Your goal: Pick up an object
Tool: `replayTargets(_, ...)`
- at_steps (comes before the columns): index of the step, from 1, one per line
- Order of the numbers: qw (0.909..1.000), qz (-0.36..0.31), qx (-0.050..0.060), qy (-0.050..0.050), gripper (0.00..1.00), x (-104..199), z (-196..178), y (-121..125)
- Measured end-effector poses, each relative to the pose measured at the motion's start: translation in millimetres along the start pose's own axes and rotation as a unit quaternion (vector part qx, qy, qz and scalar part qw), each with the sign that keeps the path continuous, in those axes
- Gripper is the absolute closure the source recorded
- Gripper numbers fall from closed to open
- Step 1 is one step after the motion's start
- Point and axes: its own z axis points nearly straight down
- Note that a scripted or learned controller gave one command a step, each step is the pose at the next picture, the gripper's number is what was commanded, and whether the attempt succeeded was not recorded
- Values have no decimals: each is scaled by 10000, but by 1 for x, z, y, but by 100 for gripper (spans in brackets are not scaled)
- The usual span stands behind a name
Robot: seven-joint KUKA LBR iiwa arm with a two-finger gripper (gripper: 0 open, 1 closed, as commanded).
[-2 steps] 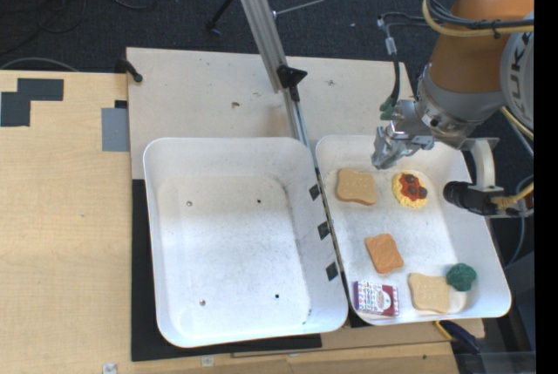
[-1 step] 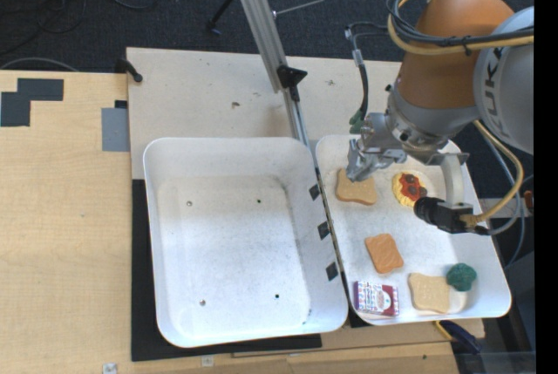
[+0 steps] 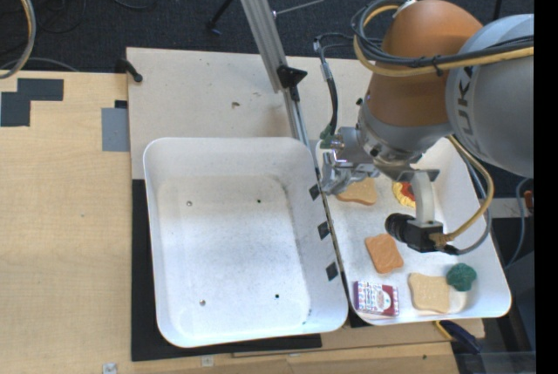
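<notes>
Left bin point(image 3: 166, 189) w/ bare floor, so all picks come from right bin point(image 3: 488, 298). Gripper point(image 3: 342, 174) low at right bin's far-left corner, beside tan bread-like piece point(image 3: 358, 192); grasp state can't tell. Orange block point(image 3: 384, 252), carton point(image 3: 376, 298), green ball point(image 3: 461, 277) lie nearer right bin's front.

Lighting from my feed: even, diffuse overhead light, moderately bright. The left bin point(image 3: 231, 246) reads near-white with mild glare on its rim. Soft shadow under the arm point(image 3: 436, 76) falls onto the right bin point(image 3: 488, 289). Floor beyond the bench is dark. Focus slightly soft throughout, low resolution.
</notes>
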Motion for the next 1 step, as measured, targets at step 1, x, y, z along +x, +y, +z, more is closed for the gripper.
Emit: replayTargets(1,10000,1,12,-4,100,45,29,-19)
